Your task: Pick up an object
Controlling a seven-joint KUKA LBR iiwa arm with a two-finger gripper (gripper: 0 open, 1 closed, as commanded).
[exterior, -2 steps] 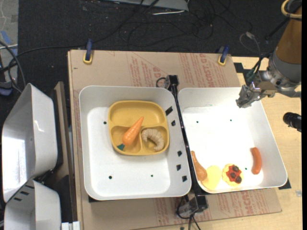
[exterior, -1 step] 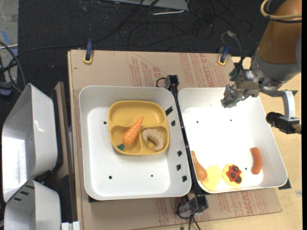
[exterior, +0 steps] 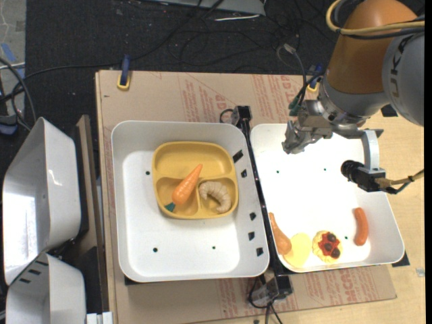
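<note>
Pincer (exterior: 295,142) (fingers blurred) seemingly empty.

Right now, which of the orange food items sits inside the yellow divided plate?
The carrot, lying diagonally in the yellow plate in the left bin. The sausage and orange piece lie in the right bin.

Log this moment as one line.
tool over right bin, far end | nothing seen held | sausage, tart at near edge | carrot in yellow plate, left bin

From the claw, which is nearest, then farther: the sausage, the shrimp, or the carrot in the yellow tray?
Measured from the gripper:
1. Shrimp, in the yellow tray's right compartment, left bin.
2. Sausage, right bin, near its right edge.
3. Carrot, tray's middle, leftmost.
</note>
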